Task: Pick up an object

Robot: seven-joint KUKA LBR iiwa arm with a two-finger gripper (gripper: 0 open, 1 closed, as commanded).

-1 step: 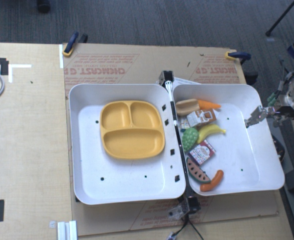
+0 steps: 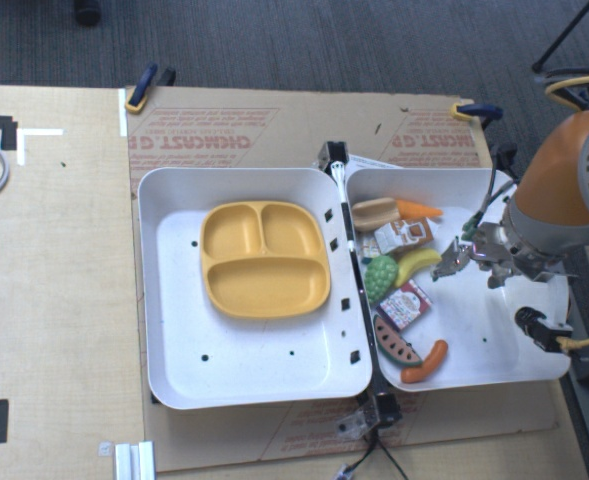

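The right bin (image 2: 494, 338) holds several toy foods along its left side: a bun (image 2: 374, 211), a carrot (image 2: 418, 209), a brown box (image 2: 407, 234), a yellow banana (image 2: 418, 263), a green broccoli (image 2: 380, 276), a pink packet (image 2: 405, 308), a watermelon slice (image 2: 394, 340) and a red-orange sausage (image 2: 426, 361). My gripper (image 2: 452, 264) hangs over the middle of this bin, just right of the banana's tip. It looks open, and nothing is between its fingers.
The left bin (image 2: 174, 348) holds a yellow divided plate (image 2: 266, 258). The arm's orange band (image 2: 564, 173) and grey wrist (image 2: 534, 238) cover the right bin's right edge. Black clips (image 2: 334, 155) join the bins along the middle wall.
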